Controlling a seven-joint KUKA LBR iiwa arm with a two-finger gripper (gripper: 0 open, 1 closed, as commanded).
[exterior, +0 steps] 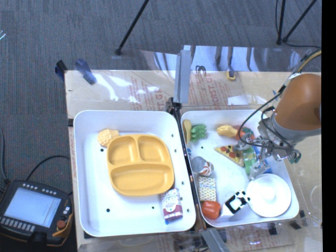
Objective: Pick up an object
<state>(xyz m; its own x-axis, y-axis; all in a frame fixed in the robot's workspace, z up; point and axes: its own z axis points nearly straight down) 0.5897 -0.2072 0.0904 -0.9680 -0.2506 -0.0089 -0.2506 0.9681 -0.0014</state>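
Observation:
My gripper [258, 155] is lowered into the right bin [210, 117] near its right side, below the arm's orange band [297, 102]. It sits over a cluster of small items, among them a blue piece [250, 159], just right of a pizza slice [229, 152]. The wrist hides what lies directly beneath it. Close by are a yellow food piece [227, 130] and a white bowl [269, 195].
The right bin also holds a banana [187, 130], a green toy [198, 132], a can [201, 166], a cracker pack [207, 188], a red fruit [211, 209] and a black-and-white cube [237, 201]. In the left bin [86, 193] lie a yellow divided plate [140, 164], a waffle [107, 137] and a small carton [171, 205].

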